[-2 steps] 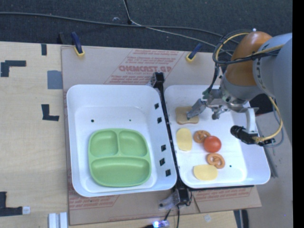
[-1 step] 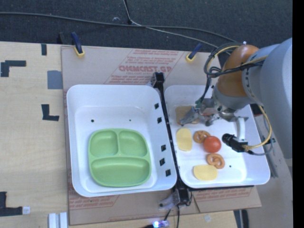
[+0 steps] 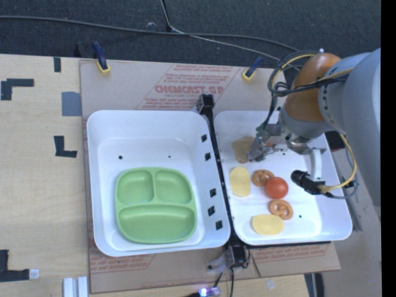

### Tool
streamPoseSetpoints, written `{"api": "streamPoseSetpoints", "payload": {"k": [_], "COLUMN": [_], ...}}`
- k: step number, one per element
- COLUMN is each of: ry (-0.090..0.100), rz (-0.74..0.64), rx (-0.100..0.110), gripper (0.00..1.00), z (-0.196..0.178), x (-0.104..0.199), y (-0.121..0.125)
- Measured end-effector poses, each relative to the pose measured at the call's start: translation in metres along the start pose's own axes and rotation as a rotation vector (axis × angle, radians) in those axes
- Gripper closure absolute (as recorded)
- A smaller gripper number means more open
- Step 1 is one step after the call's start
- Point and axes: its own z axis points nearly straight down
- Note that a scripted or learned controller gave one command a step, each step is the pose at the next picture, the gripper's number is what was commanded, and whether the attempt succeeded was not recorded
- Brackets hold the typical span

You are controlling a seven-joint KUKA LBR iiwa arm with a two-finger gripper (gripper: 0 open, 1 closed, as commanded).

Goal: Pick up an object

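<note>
Reaching: gripper low over the tan piece in right bin; finger state cannot tell.
Spare food: tomato, pretzels nearby.
Left bin: green divided plate.

i count two white bins. one green divided plate in the left one. right one: two yellow slices, two pretzels, one red tomato, one tan flat piece. two blue-yellow clamps up top.
</note>
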Motion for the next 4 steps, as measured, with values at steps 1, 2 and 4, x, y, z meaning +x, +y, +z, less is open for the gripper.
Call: {"api": "streamPoseSetpoints", "payload": {"k": [1,2,4], "ry": [0.0,-0.002,0.001], "rz": [0.001,0.002,-0.003], "rx": [0.003,-0.001,0.004], "gripper": [1.0,1.0,1.0], "z": [-0.042,-0.098,-0.128], "x": [0.002,-0.008,0.038], "y": [0.001,0.003,0.011]}}
